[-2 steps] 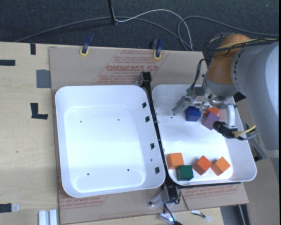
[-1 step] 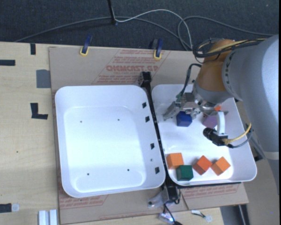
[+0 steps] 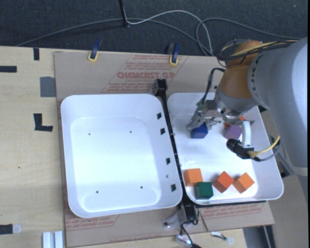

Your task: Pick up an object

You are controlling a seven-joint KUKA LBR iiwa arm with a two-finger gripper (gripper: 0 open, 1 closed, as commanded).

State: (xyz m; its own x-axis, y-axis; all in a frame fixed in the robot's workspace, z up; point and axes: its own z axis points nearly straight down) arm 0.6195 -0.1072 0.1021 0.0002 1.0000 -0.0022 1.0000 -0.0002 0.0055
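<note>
Gripper (image 3: 200, 124) is low in the right bin (image 3: 266, 192), directly over the blue block (image 3: 199, 133); whether the claw is open or closed cannot be told. Judged mid-attempt: block sits on the bin floor, lift not yet done.

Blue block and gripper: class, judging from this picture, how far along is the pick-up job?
Done: the gripper has reached into the right bin and sits at the blue block. In hand: closing on that block; whether it is gripped cannot be told, and it looks still on the bin floor. Left: secure the grip and lift. The orange blocks, green block and purple block lie untouched.
</note>
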